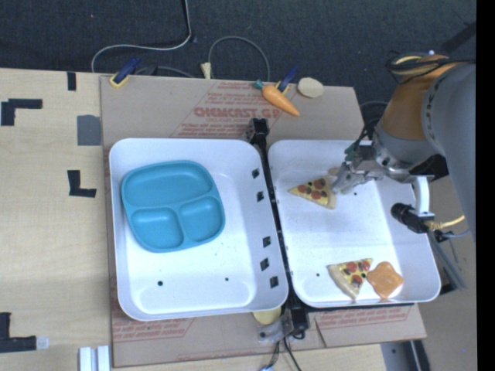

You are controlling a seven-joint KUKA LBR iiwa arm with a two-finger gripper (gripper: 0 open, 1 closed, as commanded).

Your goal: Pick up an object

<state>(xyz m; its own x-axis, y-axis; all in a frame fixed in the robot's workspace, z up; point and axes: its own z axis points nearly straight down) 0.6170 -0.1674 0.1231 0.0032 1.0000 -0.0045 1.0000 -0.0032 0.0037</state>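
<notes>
The arm (421, 118) reaches in from three o'clock and its gripper (346, 175) is low over the right bin (402, 273), at about one o'clock from that bin's middle. Its tip is right at the edge of a pizza slice (315, 192), which lies flat on the bin floor toward eleven o'clock. Whether the hand is spread or pressed together cannot be told from this slant, and nothing shows the slice lifted or caught, so no pickup can be counted as made. By the look of it the task is at the reaching or closing stage: the approach to a likely target seems done, while the grasp and the lift are still to come. A second pizza slice (348, 275) lies near five o'clock in the same bin, touching an orange-brown food piece (384, 279) just beside it at its three o'clock; both are well apart from the gripper. The left bin (124, 284) holds a blue divided plate (173, 205) toward its ten o'clock side. Outside the bins, on the cardboard at twelve o'clock, sit a toy carrot (279, 100) and a pale round piece (310, 88).
</notes>
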